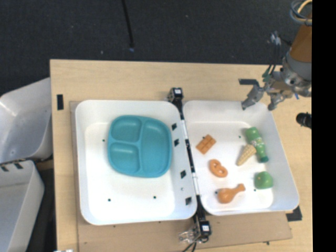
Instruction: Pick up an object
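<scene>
Hovering over the far right corner of the right bin [278,140], the gripper [261,100] hangs with its two fingers spread apart and nothing between them. No object has been picked yet. The candidates all lie in that bin: an orange waffle [206,144], a pretzel [218,168], a drumstick [231,193], a cone [245,154], a green pod [256,142] and a green lump [263,180]. The left bin [89,193] bears a teal plate [140,145].

The main risk is crowding. The cone touches the pod, so a descent on either could catch both, or nudge one aside and close on neither. The pod and the lump sit near the right wall, where a finger could strike the rim before it reaches the object. The pretzel and waffle look flat and low; fingers closing a shade too high would likely skim over them. The drumstick's narrow end could slip out if gripped off-centre, and a grasp at its bulb may be too wide. The waffle stands well apart from the rest and seems the safest choice. A descent straight down from here would meet bare bin floor.
</scene>
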Controlling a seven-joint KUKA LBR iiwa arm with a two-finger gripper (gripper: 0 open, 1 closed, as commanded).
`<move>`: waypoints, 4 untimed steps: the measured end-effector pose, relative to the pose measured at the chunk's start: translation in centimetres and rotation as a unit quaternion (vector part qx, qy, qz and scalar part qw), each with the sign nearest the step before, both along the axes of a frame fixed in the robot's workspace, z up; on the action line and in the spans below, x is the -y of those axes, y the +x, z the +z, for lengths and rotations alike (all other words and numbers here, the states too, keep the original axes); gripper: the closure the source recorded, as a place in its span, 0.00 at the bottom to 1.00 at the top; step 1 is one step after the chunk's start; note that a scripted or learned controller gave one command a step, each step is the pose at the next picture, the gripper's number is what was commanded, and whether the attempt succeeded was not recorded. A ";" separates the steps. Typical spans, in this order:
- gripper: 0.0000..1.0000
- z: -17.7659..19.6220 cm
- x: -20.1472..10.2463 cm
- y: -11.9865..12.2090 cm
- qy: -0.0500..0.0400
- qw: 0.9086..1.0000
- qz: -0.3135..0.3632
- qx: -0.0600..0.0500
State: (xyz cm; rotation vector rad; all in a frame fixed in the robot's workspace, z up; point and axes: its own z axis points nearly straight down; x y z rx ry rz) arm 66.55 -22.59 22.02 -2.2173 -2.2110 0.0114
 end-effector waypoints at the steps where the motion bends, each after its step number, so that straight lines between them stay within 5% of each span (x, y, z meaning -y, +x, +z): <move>1: 0.00 1.0 0.0 0.3 -0.002 1.000 0.002 0.007; 3: 0.00 -9.8 -0.5 2.1 -0.002 1.000 0.004 0.005; 4: 0.00 -11.3 -0.3 2.2 -0.001 1.000 0.004 0.003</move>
